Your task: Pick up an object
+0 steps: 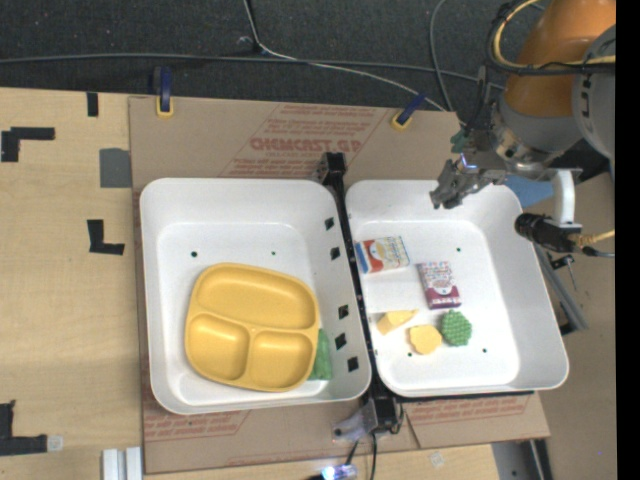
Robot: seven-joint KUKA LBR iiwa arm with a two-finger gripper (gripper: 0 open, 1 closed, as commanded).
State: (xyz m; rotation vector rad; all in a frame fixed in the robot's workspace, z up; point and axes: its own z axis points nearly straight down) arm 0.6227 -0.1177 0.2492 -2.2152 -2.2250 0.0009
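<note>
Light wooden counter under brown cardboard sheet, two shallow white bins. Dark gripper above right bin's far rim; finger spread impossible to tell. Small maroon packet lying mid-bin. Yellow compartment tray in left bin.

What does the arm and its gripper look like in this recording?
The arm is grey with a rounded orange section near the wrist. Thin black cables loop around it. The gripper is small, dark and metallic, with a white bracket and a black fitting beside it.
</note>
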